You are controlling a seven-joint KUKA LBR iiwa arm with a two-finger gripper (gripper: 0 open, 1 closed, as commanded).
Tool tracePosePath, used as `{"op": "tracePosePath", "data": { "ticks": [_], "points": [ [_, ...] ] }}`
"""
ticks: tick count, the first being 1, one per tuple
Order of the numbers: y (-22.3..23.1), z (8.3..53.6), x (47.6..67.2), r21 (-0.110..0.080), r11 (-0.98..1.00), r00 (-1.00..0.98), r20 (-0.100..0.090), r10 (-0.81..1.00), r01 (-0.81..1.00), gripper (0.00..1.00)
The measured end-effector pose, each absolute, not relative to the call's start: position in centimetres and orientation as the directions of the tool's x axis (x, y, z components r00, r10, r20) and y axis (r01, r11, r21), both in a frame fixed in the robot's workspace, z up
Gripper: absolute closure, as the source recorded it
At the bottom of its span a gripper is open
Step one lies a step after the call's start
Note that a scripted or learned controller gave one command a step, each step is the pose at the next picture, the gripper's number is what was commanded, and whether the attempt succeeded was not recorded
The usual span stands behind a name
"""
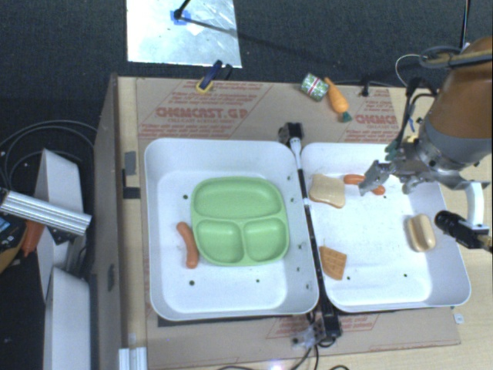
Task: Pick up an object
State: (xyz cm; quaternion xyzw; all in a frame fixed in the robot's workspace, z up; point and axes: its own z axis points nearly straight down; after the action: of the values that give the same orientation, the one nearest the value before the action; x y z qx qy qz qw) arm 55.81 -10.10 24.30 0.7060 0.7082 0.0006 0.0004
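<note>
My gripper hangs low over the back of the right bin, with the grey arm coming in from the right. Just left of it, touching or nearly so, lies a small orange-red piece; part of it seems hidden under the gripper. A tan bread slice rests by the bin's left wall. Further forward is a square cracker. A bread roll lies at the right, below the gripper.
The left bin holds a green divided plate and a sausage beside it. Behind the bins on the cardboard lie a small can, a toy carrot and a clip.
</note>
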Motion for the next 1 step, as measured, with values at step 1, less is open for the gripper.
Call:
{"op": "tracePosePath", "data": {
  "ticks": [1],
  "points": [
    [-16.58,12.38,60.68,-0.004,0.0,0.0,0.0,1.0,1.0,0.0]
  ]
}}
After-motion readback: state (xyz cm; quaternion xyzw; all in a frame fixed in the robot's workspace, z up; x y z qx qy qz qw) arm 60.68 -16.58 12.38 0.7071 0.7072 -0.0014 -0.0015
